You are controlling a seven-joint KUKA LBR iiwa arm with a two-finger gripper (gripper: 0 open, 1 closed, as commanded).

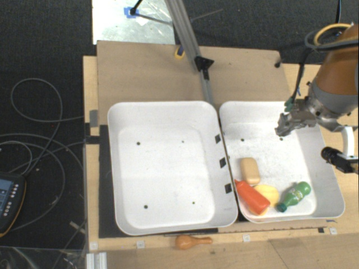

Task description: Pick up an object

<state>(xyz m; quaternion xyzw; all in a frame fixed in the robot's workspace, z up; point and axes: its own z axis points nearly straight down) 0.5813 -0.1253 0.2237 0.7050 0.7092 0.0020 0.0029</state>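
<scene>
Overhead slanted view of the counter (146,72) bearing two shallow white bins side by side. The left bin (120,150) adjoins the right bin (325,189) along a shared edge with dark clips. The arm (336,77) enters from the right, its end effector (282,129) poised over the upper part of the right bin, well apart from the objects; whether it is spread or pressed together cannot be told, and nothing is seen in it. Four objects cluster at the near end of the right bin: a tan block (250,170), an orange-red carrot-shaped item (251,198) touching it, a yellow item (268,193) just beside the carrot shape, and a green bottle (294,196) lying tilted. A tan pear-shaped object (192,241) lies on the counter in front of the bins.
</scene>
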